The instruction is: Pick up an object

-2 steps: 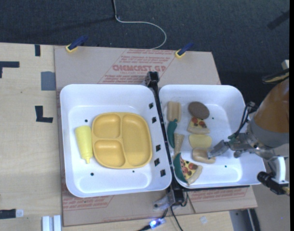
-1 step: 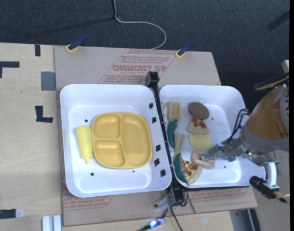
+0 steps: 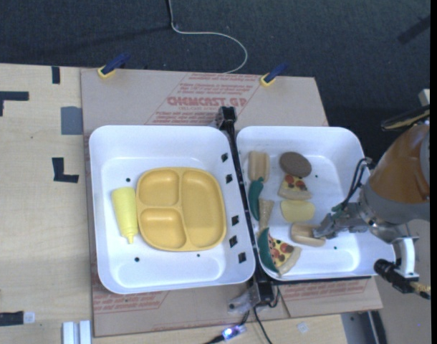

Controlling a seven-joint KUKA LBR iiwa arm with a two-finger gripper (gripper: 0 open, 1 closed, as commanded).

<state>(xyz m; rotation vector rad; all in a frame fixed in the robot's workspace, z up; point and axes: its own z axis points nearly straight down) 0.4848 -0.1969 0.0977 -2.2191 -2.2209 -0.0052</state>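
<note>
Currently the claw (image 3: 323,229) sits low in the right bin (image 3: 347,143), its tip touching or just over a tan, bread-like piece (image 3: 306,235); whether the claw is spread or closed, or has anything in its grip, cannot be told from this angle. That tan piece, just to the claw's left, looks the likeliest target. A clean try would centre the claw on that piece and keep clear of the pale yellow wedge (image 3: 297,210) just beyond it and the pizza slice (image 3: 279,251) further left. Well to the claw's left, the left bin (image 3: 104,192) holds a yellow divided plate (image 3: 181,208) and a yellow bottle (image 3: 125,213). Both bins rest on a cardboard sheet (image 3: 204,99) over a pale bench.
</note>
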